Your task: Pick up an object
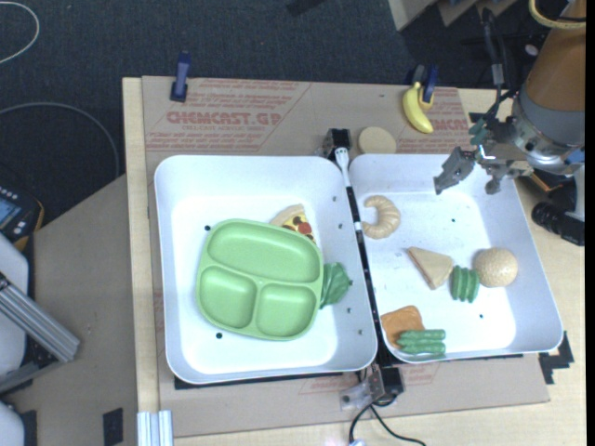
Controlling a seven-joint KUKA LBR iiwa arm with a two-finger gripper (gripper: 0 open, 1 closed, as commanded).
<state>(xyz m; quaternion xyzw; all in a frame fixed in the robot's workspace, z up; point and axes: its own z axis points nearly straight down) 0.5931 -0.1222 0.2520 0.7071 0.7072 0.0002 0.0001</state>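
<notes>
Your tool (474, 169) hangs spread wide and holding nothing over the far edge of the right bin (535, 277), where a croissant (381, 215), cheese wedge (430, 266) and round bun (495, 267) lie. The cardboard-topped table (232, 110) stands on dark carpet (139, 17), a banana (417, 110) at its far edge.

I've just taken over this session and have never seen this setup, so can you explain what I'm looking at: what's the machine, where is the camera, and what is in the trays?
One fixed camera looks down at a slant on a bench with two shallow white bins. The grey robot arm with an orange band reaches in from the right; its gripper, fingers spread, hangs over the right bin's far edge with nothing between them. The left bin holds a green divided plate, a toy pizza slice and a green leafy toy. The right bin holds a croissant, a wedge, a round bun, a green pepper-like toy, an orange piece and green pea pods. A banana lies outside.
</notes>
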